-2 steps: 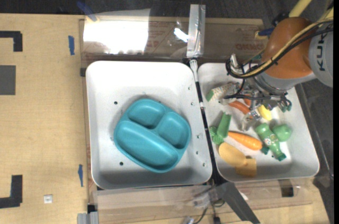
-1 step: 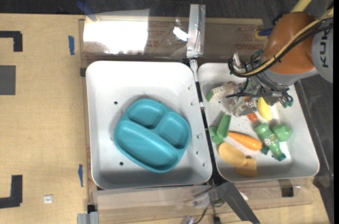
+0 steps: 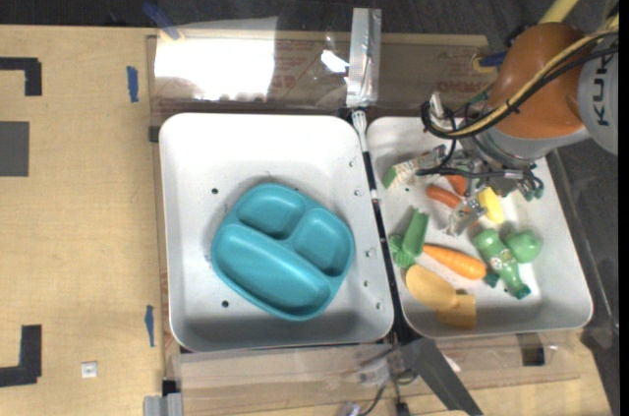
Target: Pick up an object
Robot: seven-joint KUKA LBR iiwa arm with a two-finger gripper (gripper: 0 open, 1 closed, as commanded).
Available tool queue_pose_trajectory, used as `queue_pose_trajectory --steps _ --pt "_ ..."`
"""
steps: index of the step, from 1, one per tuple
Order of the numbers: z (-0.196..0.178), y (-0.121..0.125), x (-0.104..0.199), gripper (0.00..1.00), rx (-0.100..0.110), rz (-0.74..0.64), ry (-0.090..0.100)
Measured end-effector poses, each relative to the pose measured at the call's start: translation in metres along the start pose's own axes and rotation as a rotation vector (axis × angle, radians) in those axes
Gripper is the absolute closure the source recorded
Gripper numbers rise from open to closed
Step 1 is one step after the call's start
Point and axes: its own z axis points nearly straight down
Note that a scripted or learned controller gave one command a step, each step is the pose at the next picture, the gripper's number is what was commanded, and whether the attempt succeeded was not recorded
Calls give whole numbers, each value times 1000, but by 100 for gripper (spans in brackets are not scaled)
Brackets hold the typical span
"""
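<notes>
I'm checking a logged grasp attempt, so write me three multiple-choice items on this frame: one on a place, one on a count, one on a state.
1. Where does the teal three-compartment plastic plate lie?
A. in the left white bin
B. in the right white bin
C. on the cardboard bench

2. How many compartments does that plate have?
A. one
B. three
C. five

3. How does the long orange toy carrot lie?
A. standing upright
B. flat among the other toys
C. on the plate

Key: 1 A, the plate fills the middle of the left bin. 2 B, two small wells sit above one long one. 3 B, the carrot lies flat on the right bin's floor beside green pieces, with the two-finger gripper above that pile.
</notes>
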Motion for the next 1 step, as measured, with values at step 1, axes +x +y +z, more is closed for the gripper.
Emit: queue_pose_trajectory --steps 1 --pt "13 6 6 0 -5 36 15"
